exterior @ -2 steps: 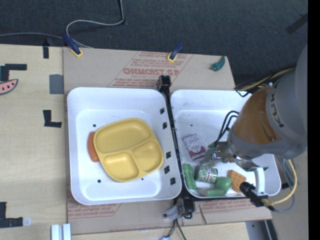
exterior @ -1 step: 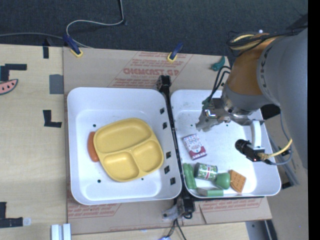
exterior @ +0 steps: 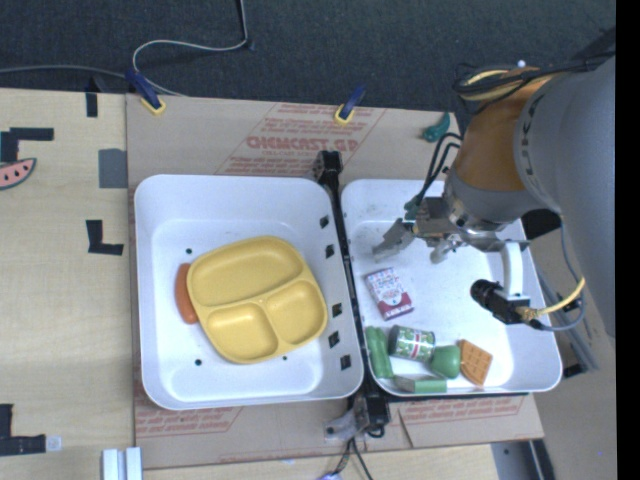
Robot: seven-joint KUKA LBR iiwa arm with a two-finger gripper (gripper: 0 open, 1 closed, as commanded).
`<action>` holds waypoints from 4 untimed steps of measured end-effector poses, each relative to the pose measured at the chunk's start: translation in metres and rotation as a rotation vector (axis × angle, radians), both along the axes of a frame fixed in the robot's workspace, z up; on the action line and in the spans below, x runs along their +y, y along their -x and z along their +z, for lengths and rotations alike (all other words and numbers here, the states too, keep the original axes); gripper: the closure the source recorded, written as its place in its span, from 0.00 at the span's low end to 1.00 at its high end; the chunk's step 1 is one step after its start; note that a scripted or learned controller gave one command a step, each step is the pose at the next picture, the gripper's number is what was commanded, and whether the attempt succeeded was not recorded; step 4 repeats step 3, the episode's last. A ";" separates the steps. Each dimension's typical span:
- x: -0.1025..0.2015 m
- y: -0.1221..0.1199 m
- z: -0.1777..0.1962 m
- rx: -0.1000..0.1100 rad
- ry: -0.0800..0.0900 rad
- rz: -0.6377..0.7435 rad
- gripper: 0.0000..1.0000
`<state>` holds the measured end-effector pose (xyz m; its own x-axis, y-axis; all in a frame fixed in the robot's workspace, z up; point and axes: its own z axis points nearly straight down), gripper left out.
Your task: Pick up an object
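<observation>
A pale wooden bench top (exterior: pixel 60 298) fills the lower part of the view, marked with short black tape strips (exterior: pixel 100 238) and a grey tape square (exterior: pixel 112 167). A brown cardboard sheet printed with red lettering (exterior: pixel 290 143) lies on it, held at its far edge by two yellow-and-blue spring clamps (exterior: pixel 148 95). Beyond the bench lies dark grey carpet floor (exterior: pixel 330 28), crossed by a thin black cable (exterior: pixel 241 8) that loops near the bench edge. Light is even

Even, bright overhead light; soft shadows inside the white bins (exterior: pixel 150 268); slightly soft focus, mild glare on plastic
</observation>
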<state>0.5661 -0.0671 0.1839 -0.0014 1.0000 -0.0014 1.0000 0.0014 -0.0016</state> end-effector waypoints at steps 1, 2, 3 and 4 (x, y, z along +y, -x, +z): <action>-0.052 0.070 -0.061 0.002 -0.001 -0.002 0.00; -0.038 0.002 -0.095 -0.006 -0.003 0.001 0.00; -0.037 -0.001 -0.083 -0.014 -0.003 0.001 1.00; -0.037 -0.001 -0.083 -0.014 -0.003 0.001 1.00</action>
